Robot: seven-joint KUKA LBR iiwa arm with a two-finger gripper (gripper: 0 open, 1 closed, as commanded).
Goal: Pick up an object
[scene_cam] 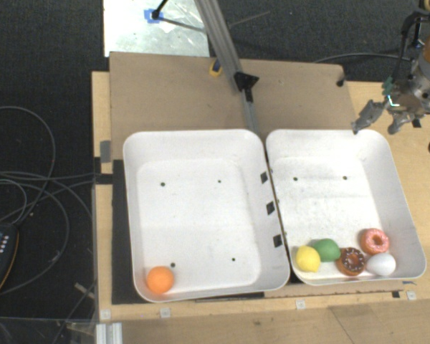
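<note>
left bin [193,145]: 1 orange ball [160,279] in near-left corner | right bin [322,143]: near edge holds yellow lemon [308,259], green lime [326,249], chocolate donut [351,261], pink donut [374,241], white egg [381,264] | gripper [377,121]: above right bin's far-right corner, fingers apart, nothing between them

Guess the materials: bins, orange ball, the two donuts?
Bins: likely thin moulded plastic, matte white; rounded corners and raised rims suggest it.
Orange ball: smooth, uniform colour, probably plastic or foam; can't tell which.
Pink donut and brown donut: look like toy food, plastic or rubber, with speckled tops; too small to confirm.
</note>
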